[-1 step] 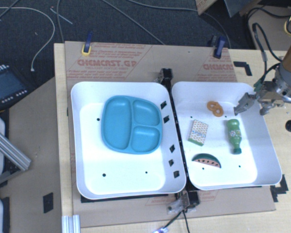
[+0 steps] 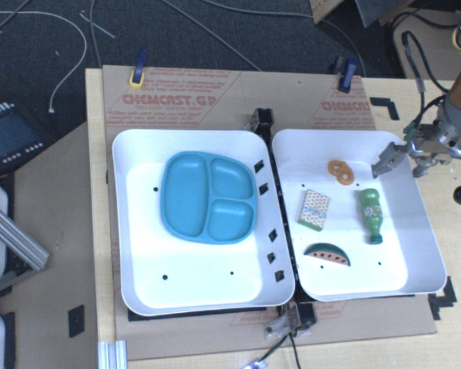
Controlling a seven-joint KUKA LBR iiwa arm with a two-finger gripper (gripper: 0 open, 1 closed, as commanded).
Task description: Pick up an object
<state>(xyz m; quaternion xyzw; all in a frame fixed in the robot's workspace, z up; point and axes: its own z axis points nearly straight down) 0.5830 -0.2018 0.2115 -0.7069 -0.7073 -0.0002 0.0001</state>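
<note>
The gripper (image 2: 406, 160) is at the upper right corner of the right bin (image 2: 422, 229), just above its rim. Its two fingers (image 2: 386, 162) are spread apart, and nothing is between them. The arm (image 2: 455, 118) comes in from the right edge of the view.

In the right bin there are four small things. A pretzel (image 2: 340, 171) lies near the top, to the left of the gripper and apart from it. Below it, a small patterned box (image 2: 314, 209) lies a little tilted. To the right of the box, a green bottle (image 2: 370, 214) lies on its side, with its cap toward the near side of the bin. Near the front, a watermelon slice (image 2: 327, 254) lies flat; it may be a toy, but the view is too coarse to be sure. None of these things touches another.

The left bin (image 2: 138, 244) holds a blue plate (image 2: 209, 197) with three compartments. The plate sits in the upper middle part of that bin.

Both bins stand side by side on a cardboard sheet (image 2: 215, 87).
</note>
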